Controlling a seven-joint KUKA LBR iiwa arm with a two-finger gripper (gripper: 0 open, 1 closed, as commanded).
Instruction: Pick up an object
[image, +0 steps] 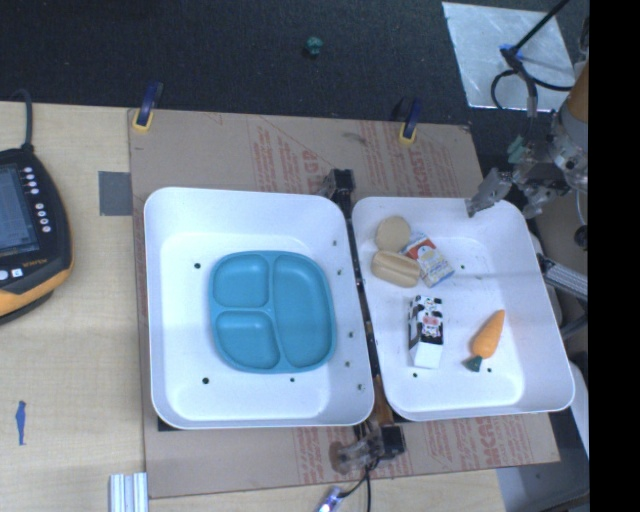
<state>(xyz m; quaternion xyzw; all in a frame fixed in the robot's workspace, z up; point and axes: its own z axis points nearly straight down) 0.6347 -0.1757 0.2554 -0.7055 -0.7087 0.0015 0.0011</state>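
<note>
The right bin (520, 390) holds a round tan bread roll (393, 232), a tan hot-dog bun (395, 268), a small red and white carton (433, 260), a black and white cow-print milk carton (426, 331) and an orange carrot (488, 334). My gripper (507, 197) hangs over that bin's far right corner, above and right of the small carton. Its fingers are spread open with nothing between them.
The left bin (170, 230) holds a blue divided plate (272, 310). A black and orange teach pendant (25, 230) lies on the bench at the far left. Clamps (147, 105) pin the cardboard sheet under the bins at its far edge.
</note>
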